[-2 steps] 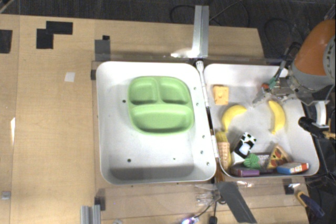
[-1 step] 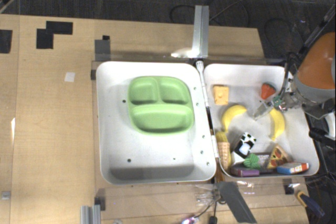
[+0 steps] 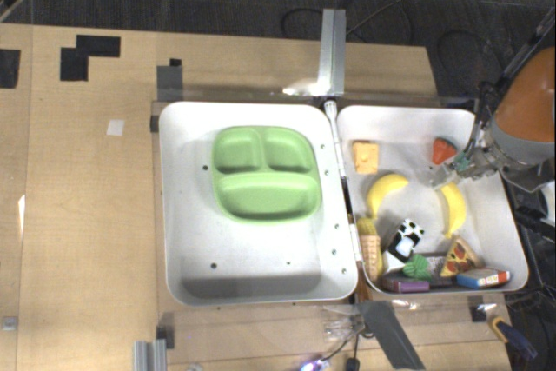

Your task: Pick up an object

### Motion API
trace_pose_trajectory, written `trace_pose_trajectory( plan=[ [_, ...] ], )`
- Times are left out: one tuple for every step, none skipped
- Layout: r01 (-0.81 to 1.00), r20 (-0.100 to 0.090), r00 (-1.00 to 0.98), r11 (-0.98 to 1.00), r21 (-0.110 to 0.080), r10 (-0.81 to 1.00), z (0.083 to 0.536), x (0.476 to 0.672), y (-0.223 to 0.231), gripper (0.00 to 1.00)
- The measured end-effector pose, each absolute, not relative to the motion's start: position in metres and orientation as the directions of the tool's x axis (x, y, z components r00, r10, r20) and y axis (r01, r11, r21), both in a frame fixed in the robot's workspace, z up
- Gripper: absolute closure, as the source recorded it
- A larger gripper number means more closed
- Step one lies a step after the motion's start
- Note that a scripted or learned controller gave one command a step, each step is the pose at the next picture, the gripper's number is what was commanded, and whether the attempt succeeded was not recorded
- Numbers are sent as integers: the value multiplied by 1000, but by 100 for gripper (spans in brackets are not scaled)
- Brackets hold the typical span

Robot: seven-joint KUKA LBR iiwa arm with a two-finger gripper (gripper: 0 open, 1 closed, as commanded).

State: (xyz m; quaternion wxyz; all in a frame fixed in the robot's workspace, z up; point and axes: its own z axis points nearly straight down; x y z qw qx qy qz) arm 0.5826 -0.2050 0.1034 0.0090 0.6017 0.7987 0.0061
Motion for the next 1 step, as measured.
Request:
trace_pose_trajectory(
  plan=[
    [910, -4, -415, 415, 8, 910, 203, 600, -107, 100]
  ],
)
